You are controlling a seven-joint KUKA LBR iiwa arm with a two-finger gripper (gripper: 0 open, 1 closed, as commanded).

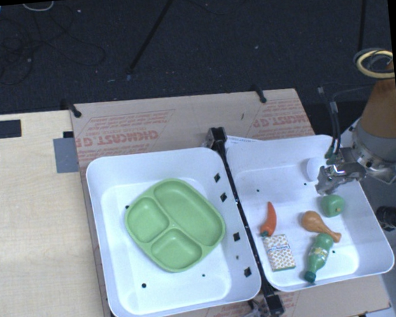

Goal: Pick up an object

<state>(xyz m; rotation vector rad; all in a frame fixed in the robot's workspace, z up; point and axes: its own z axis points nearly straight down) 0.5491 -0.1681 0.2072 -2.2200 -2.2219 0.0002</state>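
The right bin (282, 159) holds a red-orange chili pepper (269, 218), a small patterned box (280, 252), a green bottle (317, 256), a brown drumstick-shaped toy (318, 224) and a green round toy (333, 205). My gripper (329, 182) hangs at the bin's right side, just above the green round toy and close to it. Nothing shows between the fingers.
The left bin (108, 178) holds a green divided plate (174, 223). A black divider (230, 200) runs between the bins. Both bins rest on a cardboard sheet (166, 126), with a wooden bench top (29, 228) to the left. The arm's body (381, 124) stands over the right bin's right rim.
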